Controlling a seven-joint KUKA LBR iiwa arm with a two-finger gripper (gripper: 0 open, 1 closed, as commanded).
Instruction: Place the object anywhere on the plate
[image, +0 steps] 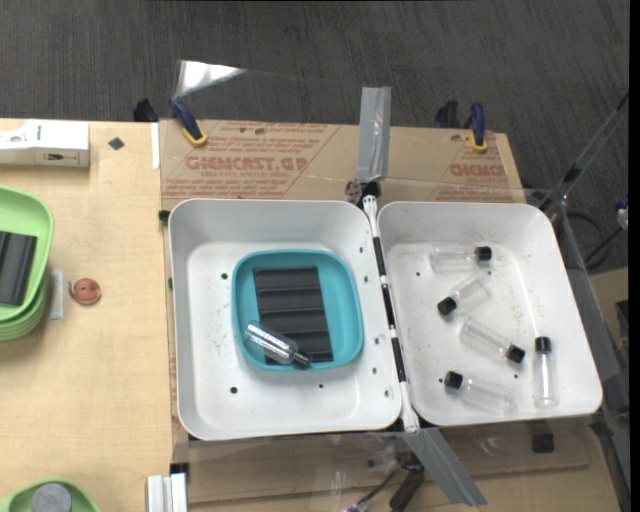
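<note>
On the bench, seen from the one overhead camera, two shallow white bins sit side by side. Within the left bin (200, 330) a teal plate (345, 300) lies a little toward 12 o'clock of centre, carrying a dark ribbed insert (290, 295). One clear vial with a black cap (277, 346) lies tilted across the plate's 6 o'clock part, its cap end pointing toward 4 o'clock, resting on the insert's lower edge and the teal rim area.

Over in the right bin (560, 250) five more clear, black-capped vials are scattered: one (460, 258) near 11 o'clock, one (462, 296) close to the middle, one (492, 340) toward 4 o'clock, one (543, 370) standing along the 4 o'clock wall, and one (478, 390) near 6 o'clock.

Past the bins at 12 o'clock lies a cardboard sheet (250, 160) held by blue clamps (186, 120).

Whether the pincer is released or clenched cannot be told.
</note>
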